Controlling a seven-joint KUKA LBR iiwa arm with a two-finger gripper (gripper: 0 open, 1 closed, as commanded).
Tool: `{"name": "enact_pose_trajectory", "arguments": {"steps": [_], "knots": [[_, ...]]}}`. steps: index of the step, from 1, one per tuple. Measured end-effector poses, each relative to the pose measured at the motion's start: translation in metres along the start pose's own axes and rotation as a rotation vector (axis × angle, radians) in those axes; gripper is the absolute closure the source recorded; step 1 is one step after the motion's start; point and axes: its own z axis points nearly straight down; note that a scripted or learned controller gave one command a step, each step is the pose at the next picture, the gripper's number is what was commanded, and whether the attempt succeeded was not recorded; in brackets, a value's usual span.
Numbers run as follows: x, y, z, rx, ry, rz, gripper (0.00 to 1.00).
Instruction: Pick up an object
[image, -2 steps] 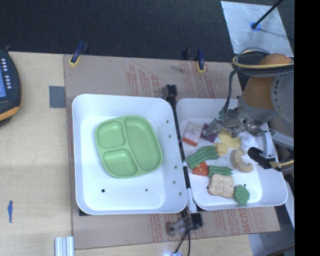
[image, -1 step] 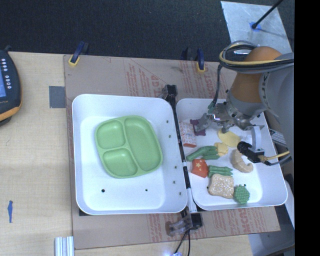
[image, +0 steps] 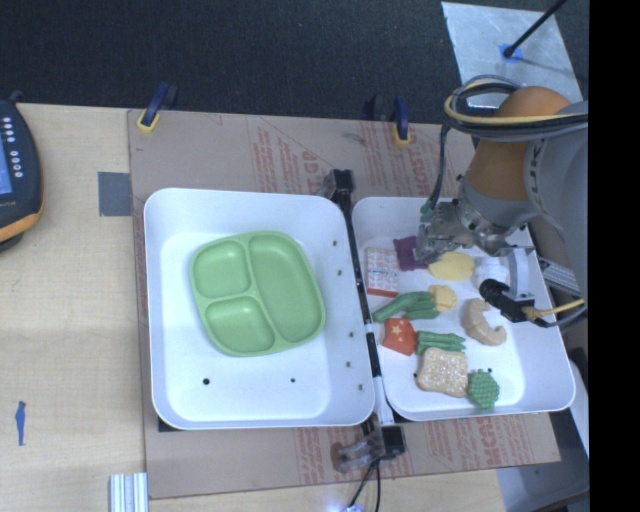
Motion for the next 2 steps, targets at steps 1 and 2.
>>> {"name": "enact_pose_trajectory", "arguments": {"steps": [1,2], "knots": [[0.000,0.000,0.000,0.001,0.000,-0.001,0.00],[-0.001,0.000,-0.010,-0.002,-0.003,-0.002,1.00]]}}
